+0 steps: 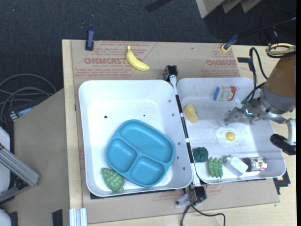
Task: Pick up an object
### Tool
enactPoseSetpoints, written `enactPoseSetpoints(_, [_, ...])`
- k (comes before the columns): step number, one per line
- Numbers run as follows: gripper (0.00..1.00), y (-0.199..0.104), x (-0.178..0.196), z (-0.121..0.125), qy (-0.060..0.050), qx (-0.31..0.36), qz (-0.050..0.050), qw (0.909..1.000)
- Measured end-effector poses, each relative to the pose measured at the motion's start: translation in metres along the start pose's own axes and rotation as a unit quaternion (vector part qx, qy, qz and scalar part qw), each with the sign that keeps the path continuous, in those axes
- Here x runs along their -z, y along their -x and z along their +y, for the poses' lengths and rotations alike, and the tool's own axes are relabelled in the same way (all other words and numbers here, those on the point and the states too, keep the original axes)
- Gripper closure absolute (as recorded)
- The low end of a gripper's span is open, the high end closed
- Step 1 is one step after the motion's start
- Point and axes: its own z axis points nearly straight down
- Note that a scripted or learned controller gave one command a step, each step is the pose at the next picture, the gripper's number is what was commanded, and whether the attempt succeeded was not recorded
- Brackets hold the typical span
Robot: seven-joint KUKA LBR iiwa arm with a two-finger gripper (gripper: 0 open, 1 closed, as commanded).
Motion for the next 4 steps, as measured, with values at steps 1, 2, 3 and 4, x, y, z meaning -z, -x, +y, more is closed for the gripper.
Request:
enactPoseSetpoints(1, [0.00,-0.009,-0.010,0.091,-0.002,0.000,0.001,1.0000])
enactPoseSetpoints(2, [1.00,-0.009,0.001,0.092,-0.001,0.001,0.000,1.0000])
enactPoseSetpoints(3, [0.00,-0.009,0.001,0.091,-0.001,0.001,0.000,1.0000])
enactPoseSetpoints(4, [0.00,-0.053,-0.010,0.091,-0.002,0.000,0.001,1.0000])
